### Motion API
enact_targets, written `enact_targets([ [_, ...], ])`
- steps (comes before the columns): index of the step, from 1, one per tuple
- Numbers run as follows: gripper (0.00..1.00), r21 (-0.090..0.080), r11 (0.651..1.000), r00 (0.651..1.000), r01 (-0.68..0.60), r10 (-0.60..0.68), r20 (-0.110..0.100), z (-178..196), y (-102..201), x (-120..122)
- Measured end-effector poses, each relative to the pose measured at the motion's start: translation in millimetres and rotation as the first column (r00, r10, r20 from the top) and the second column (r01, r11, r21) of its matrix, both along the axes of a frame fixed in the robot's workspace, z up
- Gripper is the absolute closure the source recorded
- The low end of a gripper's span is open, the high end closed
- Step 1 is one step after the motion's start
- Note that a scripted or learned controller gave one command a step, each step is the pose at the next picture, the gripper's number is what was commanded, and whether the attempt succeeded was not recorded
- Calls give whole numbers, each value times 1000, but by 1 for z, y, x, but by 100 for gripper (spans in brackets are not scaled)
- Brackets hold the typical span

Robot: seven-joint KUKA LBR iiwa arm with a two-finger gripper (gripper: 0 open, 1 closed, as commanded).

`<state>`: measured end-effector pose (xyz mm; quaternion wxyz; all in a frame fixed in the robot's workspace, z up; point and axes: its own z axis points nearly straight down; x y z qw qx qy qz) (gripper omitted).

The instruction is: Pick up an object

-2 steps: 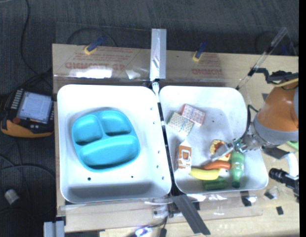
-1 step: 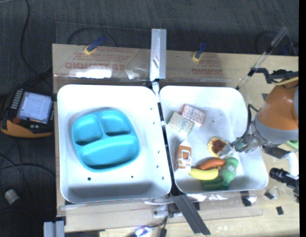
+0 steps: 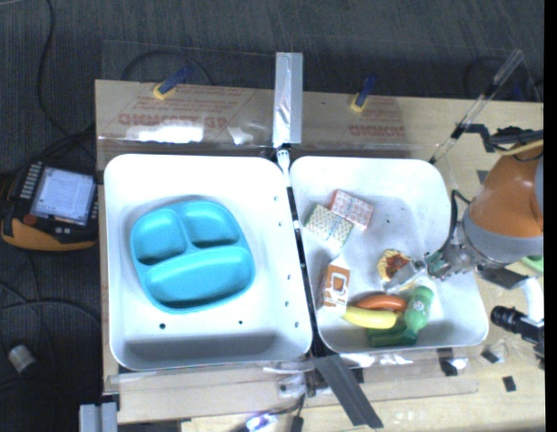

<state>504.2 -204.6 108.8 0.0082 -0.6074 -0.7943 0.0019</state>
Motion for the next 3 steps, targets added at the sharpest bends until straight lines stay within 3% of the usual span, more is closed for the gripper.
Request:
enact_targets([
  [1,0,-12,1000,999,-28,28,21,-20,51,25],
  [2,100,-7,1000,999,-29,29,17,-12,53,25],
  [3,100,-10,999,999,48,-48,7,115,98,84],
])
